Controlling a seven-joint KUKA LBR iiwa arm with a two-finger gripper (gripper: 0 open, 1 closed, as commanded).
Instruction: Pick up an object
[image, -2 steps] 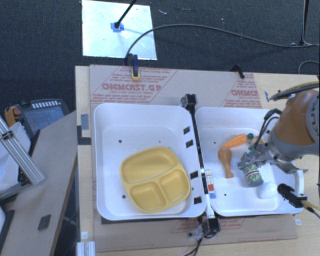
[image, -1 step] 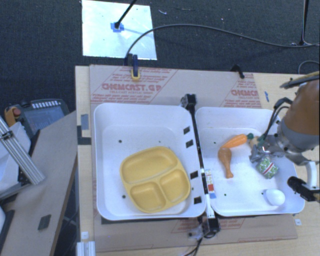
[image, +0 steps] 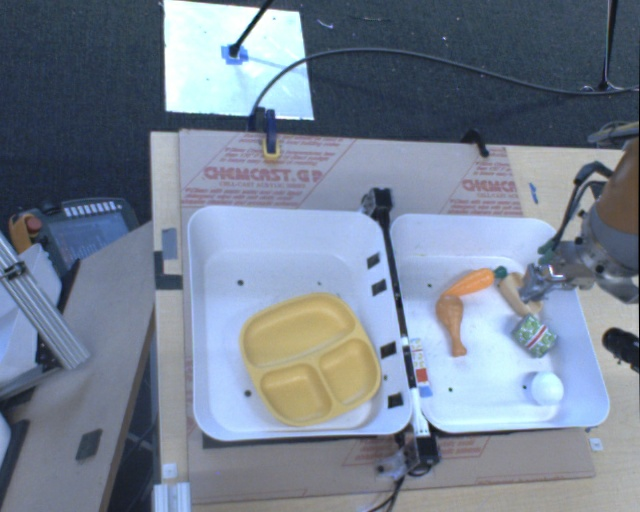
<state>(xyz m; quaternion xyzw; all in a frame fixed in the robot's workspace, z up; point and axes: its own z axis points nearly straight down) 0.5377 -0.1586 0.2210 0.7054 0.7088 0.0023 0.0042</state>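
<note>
The gripper (image: 535, 281) hung over the right bin's (image: 480, 410) far right side; we could not tell its state. The carrot (image: 472, 283) lay just left, long axis pointing at it.

Right bin (image: 420, 250): its left and top parts are bare floor, open for entry. Items crowd the right side: carrot (image: 472, 282) and drumstick (image: 452, 322) near centre, a tan stick (image: 512, 295) just beside the carrot's tip, green-wrapped item (image: 535, 336) and white ball (image: 546, 386) lower right. The claw (image: 538, 280) sits over the stick. Left bin (image: 215, 260): yellow tray (image: 308, 357) takes the lower middle, with bare floor above it.
</note>
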